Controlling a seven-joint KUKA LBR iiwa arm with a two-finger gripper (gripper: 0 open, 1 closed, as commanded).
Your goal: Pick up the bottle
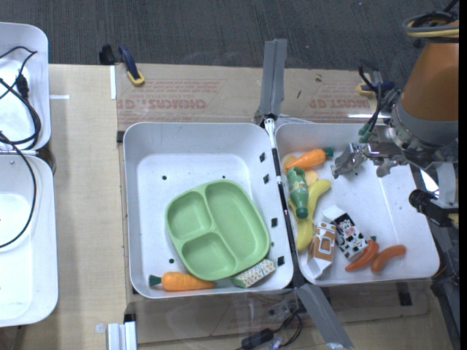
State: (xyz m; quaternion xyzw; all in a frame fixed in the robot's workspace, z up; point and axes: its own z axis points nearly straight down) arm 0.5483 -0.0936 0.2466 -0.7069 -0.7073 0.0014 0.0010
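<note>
Nearest the camera, at the left bin's (139,195) 6 o'clock edge, an orange carrot (181,281) lies lengthwise beside a small patterned block (255,273), both just under a green divided plate (217,230) that fills the bin's middle. Across the divider, the right bin (412,195) holds the green bottle (298,193), lying along its 9 o'clock wall with its cap toward 12 o'clock, resting on a yellow banana (308,210). A second carrot (306,159) sits just beyond it at 11 o'clock. Toward 6 o'clock lie an orange-and-white carton (322,242) and a black-and-white carton (348,238), touching, with two red sausages (376,256) beside them at 5 o'clock. The grey arm with its orange band (432,79) comes in at 2 o'clock; its pincer (354,159) hangs over the bin's 12 o'clock part, near the bottle but apart from it. Its metal parts blur together, so I cannot tell whether it is wide or narrow. All sits on a pale wooden surface (80,159).
</note>
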